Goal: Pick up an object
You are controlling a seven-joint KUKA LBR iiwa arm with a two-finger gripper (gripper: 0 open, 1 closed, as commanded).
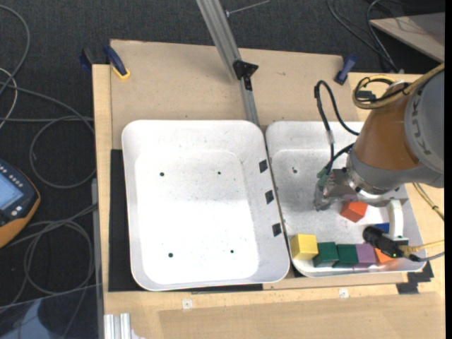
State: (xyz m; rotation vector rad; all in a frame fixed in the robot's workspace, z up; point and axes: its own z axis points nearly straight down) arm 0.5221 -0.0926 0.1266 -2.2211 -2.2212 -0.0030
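One gripper (323, 196), recorded low over the right-hand bin (296, 143), carried by the grey arm (395, 140) that entered from the view's right. Whether it was released or clenched could not be told from where I stood; the wrist bulk hid too much of it, and nothing could be seen held in it.

Item nearest: an orange block (353, 210), lying on the bin floor just beside the gripper, toward the view's right and slightly toward the near rim, partly under the wrist. Its faces sat turned at an angle to the bin walls. No contact between the two could be confirmed.

Items further out, along the near wall of the same bin, left to right: a yellow block (305, 245); a dark green block (325, 253); a second green block (347, 254); a purple block (366, 254); beyond these, a blue piece (380, 228) and another orange piece (385, 256), both half covered by a black fitting on the arm.

Judgement: the orange block was the likeliest candidate, needing a short shift rightward and nearward; the row by the wall lay further off and crowded together, block touching block.

Left-hand bin (141, 147): well apart from the gripper, no part in the coming move.
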